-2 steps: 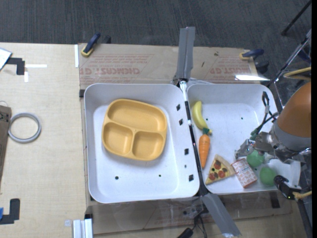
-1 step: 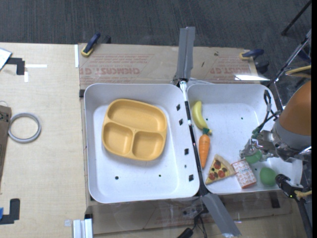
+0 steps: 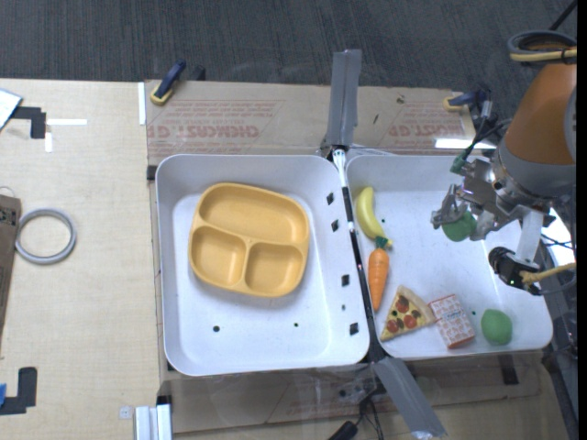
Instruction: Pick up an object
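Note:
My gripper (image 3: pixel 459 220) hangs over the right bin (image 3: pixel 413 186), near its right side. A small dark green object (image 3: pixel 456 228) sits between its fingers, and the fingers are closed on it. Left of the gripper, a yellow banana (image 3: pixel 367 212) lies by the bin's left wall, with an orange carrot (image 3: pixel 378 278) just below it. Along the bin's front lie a toy pizza slice (image 3: pixel 405 314), a small red and white box (image 3: pixel 452 321) and a light green ball (image 3: pixel 496 326).
The left bin (image 3: pixel 183 328) holds a yellow divided plate (image 3: pixel 249 239). A grey tape roll (image 3: pixel 44 236) lies on the bench at far left. Blue clamps (image 3: pixel 168 81) (image 3: pixel 468 99) grip the cardboard behind the bins. Cables hang near the arm's wrist (image 3: pixel 527 269).

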Tool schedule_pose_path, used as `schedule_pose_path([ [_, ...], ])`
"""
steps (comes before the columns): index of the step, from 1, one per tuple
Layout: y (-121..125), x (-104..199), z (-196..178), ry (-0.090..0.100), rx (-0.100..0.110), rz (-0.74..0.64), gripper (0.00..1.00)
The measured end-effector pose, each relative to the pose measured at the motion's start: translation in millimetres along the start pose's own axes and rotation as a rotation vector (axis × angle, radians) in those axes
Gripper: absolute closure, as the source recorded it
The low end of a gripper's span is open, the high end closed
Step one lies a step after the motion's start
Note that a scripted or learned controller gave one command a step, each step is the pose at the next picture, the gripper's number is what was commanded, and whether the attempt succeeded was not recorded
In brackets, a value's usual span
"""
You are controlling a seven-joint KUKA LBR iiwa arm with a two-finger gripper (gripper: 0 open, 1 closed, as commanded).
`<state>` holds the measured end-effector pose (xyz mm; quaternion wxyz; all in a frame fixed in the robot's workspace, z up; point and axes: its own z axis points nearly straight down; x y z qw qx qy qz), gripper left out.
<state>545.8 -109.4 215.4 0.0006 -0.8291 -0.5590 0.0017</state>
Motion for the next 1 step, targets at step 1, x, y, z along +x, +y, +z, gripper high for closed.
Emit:
schedule_pose_path([
  [1,3.3,-40.8,31.8,0.0,0.003,0.128,1.0],
])
